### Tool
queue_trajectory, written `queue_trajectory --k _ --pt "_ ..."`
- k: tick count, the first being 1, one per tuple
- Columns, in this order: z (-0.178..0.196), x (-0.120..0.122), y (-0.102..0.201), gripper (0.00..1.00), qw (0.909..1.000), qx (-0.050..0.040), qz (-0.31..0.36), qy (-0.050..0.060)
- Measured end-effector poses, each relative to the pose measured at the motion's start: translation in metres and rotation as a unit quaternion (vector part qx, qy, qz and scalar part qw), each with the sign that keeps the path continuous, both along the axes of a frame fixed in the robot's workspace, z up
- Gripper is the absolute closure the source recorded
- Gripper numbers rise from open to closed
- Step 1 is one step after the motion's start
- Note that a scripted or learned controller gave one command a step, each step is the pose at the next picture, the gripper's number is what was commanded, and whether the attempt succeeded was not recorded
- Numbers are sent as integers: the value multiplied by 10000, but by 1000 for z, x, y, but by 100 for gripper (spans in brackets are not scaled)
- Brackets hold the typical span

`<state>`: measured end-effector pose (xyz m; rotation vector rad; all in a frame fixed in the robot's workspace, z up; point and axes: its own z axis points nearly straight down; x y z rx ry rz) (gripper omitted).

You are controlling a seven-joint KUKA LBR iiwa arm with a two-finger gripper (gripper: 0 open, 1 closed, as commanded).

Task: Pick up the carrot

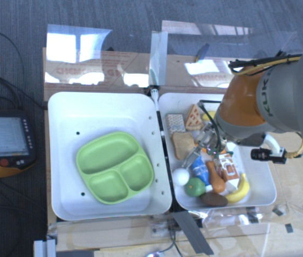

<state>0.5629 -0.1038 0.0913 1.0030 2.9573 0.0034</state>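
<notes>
Two white bins (pixel 66 116) on bench; dark carpet (pixel 114 4) beyond.

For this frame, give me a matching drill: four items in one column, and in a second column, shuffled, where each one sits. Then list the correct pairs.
Items:
1. green divided plate
2. carrot
3. banana
4. white ball

Places:
A. right bin, just left of the banana
B. right bin, near corner, curving along the right of the pile
C. left bin, on its own
D. right bin, against the wall next to the left bin

Pairs: 1-C, 2-A, 3-B, 4-D
</notes>
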Motion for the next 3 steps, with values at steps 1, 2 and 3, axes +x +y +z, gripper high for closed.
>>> queue_trajectory --k 1,2,3 --pt "0 9 4 0 9998 -16 174 35" --pt "-1 22 -8 0 9792 48 -2028 22" --pt "0 -17 -33 0 9760 35 -2176 10"
